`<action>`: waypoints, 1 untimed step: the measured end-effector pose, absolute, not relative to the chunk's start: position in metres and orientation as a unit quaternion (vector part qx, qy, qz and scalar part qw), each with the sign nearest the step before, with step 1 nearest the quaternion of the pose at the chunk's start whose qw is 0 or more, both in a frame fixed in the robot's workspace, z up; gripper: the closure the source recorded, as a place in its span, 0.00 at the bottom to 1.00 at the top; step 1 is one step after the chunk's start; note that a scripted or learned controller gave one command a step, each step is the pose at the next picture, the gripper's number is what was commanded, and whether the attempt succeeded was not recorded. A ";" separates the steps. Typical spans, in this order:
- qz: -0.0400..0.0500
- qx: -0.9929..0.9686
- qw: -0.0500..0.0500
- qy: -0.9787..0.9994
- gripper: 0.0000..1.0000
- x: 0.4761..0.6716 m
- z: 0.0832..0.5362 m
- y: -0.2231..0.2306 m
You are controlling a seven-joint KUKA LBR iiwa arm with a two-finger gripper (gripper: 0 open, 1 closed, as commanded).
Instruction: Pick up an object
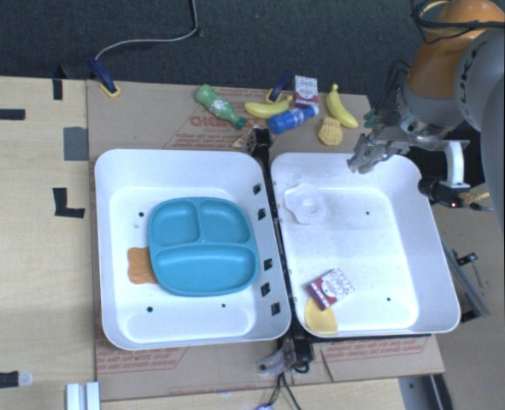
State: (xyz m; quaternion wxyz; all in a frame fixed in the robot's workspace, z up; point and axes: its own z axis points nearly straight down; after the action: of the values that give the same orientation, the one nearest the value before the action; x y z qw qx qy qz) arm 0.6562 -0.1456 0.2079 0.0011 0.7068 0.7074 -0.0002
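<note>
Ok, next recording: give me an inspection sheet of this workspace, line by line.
Surface: two white bins, left bin and right bin, on cardboard.
Job's things: blue divided plate over an orange piece in the left bin; clear cup, red packet, yellow piece in the right.
Clutter: green bottle, two bananas, blue bottle behind the bins.
Grippers: claw above the right bin's far edge.
Cables: white cable on the floor.
Surroundings: dark floor.

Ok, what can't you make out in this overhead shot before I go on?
- End effector: fingers too small and blurred to judge.
- Orange item: partly under the blue divided plate.
- Yellow item: partly covered by the red packet.
- Clear cup: faint against the white bin.
</note>
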 end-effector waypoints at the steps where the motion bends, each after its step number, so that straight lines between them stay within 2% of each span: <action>1: -0.001 0.707 0.000 0.707 0.00 0.656 0.207 -0.145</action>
State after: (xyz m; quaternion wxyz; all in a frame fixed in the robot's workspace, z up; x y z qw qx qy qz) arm 0.6559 -0.1453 0.2072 0.0003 0.7070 0.7073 -0.0007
